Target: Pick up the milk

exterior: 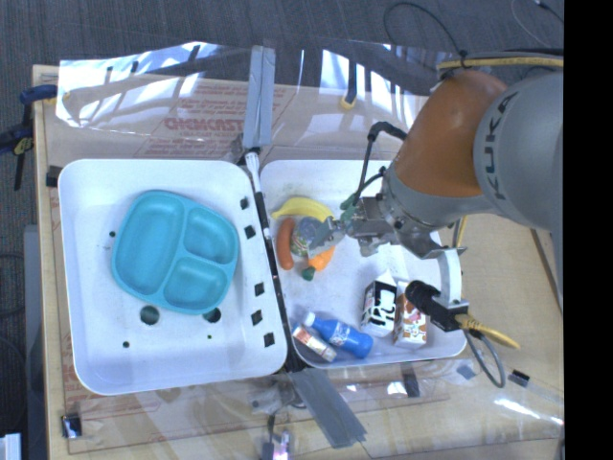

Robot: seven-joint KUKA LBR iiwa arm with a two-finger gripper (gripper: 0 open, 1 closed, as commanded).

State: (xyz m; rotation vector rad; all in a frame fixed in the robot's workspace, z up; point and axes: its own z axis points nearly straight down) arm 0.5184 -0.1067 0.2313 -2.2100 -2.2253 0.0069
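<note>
The milk (380,307) is a small carton with black and white patches. It stands in the right bin (316,175) near the front right corner. My gripper (356,226) hangs over the middle of that bin, under the grey and orange arm. It sits up and to the left of the milk, apart from it, close to a cluster of toy food. The arm's wrist hides part of the bin's right side.
A red and white carton (413,326) leans against the milk's right side. A blue bottle (337,336) lies at the front. A banana (299,206), a sausage (284,244) and a carrot (320,259) lie left of the gripper. The left bin holds a blue divided plate (176,250).
</note>
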